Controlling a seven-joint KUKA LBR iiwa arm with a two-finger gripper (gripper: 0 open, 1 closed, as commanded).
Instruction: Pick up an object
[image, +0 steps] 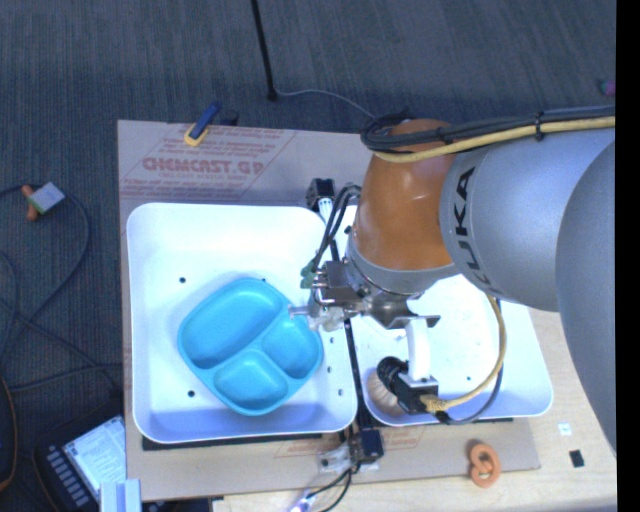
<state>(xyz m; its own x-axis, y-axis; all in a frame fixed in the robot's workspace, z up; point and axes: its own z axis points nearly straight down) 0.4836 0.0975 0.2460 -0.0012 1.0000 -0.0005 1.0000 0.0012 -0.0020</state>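
We see a blue divided plate (250, 343) lying in the left bin (160, 240), toward its near right corner, tilted so one corner points at the bin's near edge. The arm (520, 220) comes in from the right, its orange band (405, 200) above the wall between the bins. The gripper (325, 305) sits just beside the plate's right rim; we cannot tell its state. In the right bin (530, 395), a small round tan object (385, 390) rests near the near left corner

Blue three-compartment plate (250, 343) lies flat, open side up, in left white bin (160, 260).
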